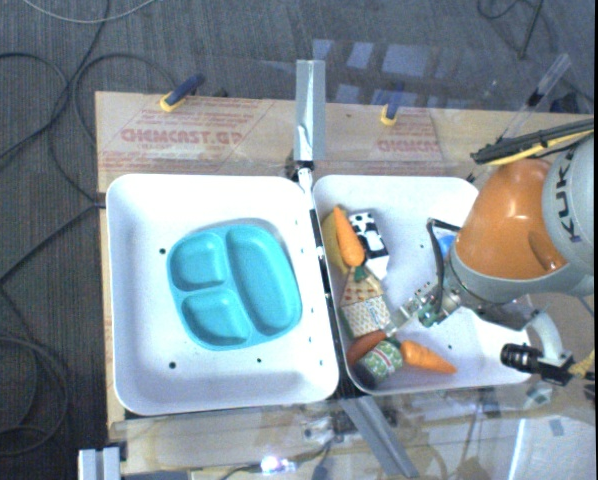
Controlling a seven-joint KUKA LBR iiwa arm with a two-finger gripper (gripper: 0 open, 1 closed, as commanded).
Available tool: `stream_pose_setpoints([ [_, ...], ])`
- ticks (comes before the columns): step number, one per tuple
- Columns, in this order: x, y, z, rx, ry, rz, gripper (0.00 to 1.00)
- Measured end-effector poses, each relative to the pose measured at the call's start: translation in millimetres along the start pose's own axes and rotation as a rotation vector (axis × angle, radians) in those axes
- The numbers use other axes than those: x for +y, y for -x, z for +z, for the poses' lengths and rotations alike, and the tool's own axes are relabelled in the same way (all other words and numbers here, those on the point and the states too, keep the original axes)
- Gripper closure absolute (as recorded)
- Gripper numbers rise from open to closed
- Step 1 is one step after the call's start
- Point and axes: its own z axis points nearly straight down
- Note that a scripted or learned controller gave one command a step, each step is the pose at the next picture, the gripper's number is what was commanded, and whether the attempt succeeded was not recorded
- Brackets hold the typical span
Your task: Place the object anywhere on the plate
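arm's hanging low over the right bin (449,193), gripper (426,308) down by the toy pile, and honestly can't tell how the jaws stand from up here. candidates are crowded along the bin's left wall: an upper carrot (343,236), a black-and-white block (367,234), a patterned piece (364,304), and a lower carrot (426,358) beside a green-and-red toy (377,360). blue plate (236,284) waits in the left bin (129,268), nothing on it. risk here: things packed so tight, a grab could catch two or slip off.
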Motion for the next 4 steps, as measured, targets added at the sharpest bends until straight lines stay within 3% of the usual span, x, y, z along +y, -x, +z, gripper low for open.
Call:
stream_pose_setpoints([
  [1, 10, -14, -48, 0.0, 0.005, -0.071, 1.0],
  [4, 18, 1, -69, 0.003, 0.006, -0.075, 1.0],
])
